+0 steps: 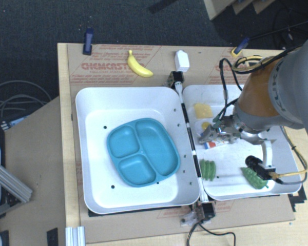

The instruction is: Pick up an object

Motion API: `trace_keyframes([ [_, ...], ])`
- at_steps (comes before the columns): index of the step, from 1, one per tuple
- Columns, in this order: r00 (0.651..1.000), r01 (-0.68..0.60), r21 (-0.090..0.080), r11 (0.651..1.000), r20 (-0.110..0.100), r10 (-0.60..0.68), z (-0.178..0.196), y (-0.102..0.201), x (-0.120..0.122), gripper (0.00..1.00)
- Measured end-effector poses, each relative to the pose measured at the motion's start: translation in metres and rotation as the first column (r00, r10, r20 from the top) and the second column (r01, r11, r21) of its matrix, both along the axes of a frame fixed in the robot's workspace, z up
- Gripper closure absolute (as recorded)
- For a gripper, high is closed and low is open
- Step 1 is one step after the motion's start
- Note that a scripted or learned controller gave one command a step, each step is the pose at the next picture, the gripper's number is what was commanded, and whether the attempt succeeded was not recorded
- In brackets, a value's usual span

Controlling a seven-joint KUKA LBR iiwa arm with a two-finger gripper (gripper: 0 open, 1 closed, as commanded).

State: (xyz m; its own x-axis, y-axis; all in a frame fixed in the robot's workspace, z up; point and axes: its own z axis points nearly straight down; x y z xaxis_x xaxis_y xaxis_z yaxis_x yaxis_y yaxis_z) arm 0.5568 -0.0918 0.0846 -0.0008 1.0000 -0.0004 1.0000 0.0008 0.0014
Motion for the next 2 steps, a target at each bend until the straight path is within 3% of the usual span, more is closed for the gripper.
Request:
trace_keyframes([
  [1,1.000,0.000,0.000,1.000,0.000,0.000,0.000,-0.001,0.043,0.00],
  [2,1.000,-0.001,-0.001,1.000,0.001,0.001,0.000,-0.004,0.065,0.00],
])
